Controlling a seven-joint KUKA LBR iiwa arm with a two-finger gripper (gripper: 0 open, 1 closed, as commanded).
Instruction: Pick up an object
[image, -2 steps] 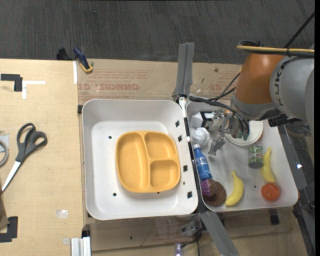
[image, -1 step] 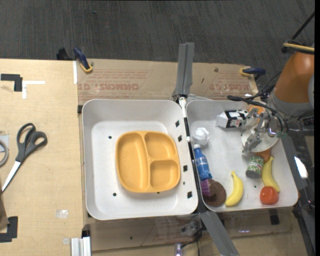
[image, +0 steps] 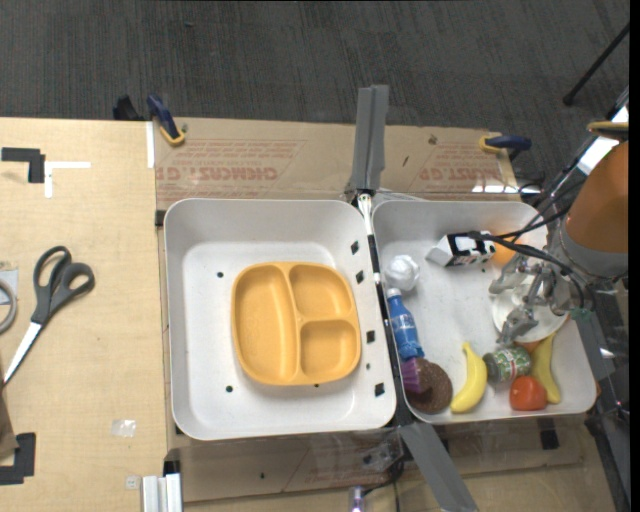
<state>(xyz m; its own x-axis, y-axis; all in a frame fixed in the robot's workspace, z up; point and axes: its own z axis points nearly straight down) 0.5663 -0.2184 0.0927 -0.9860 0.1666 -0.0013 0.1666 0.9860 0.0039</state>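
Red print runs upside down along the flat brown cardboard sheet (image: 335, 160) behind the bins, too faint for me to read for certain.

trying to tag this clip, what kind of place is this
Probably a robotics lab or test bench, not a home kitchen. Two white bins sit on a plywood bench with cardboard clamped behind them, the right bin holds toy food such as a banana and tomato, and the gripper hangs over it.

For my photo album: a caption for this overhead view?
End effector over the right bin of toy food; yellow plate alone in the left.
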